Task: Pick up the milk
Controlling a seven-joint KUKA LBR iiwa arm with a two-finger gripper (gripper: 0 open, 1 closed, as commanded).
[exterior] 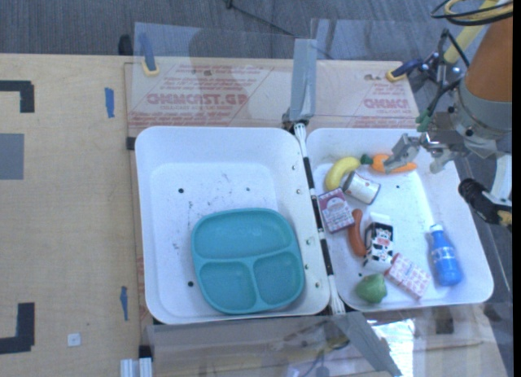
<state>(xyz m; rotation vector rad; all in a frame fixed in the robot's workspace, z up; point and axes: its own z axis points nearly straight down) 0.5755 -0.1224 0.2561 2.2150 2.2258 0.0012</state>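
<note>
White-and-black milk carton (378,244) is lying mid right bin (464,204), lower right of frame, touching an orange sausage (356,233) | end effector (404,152) is hovering upper right over a carrot (391,164), seemingly empty; opening: cannot tell | advice: descend centred, avoiding neighbours.

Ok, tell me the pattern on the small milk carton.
Black-and-white cow patches on the small milk carton, seen in the camera view.

A black-and-white cow-patterned milk carton (379,243) is seen below the grey metal gripper (404,152), flanked by a blue bottle (444,256), a green fruit (372,287) and a yellow banana (341,172). Far to its left, a teal divided plate (247,260) is set in a white bin (155,204).
</note>
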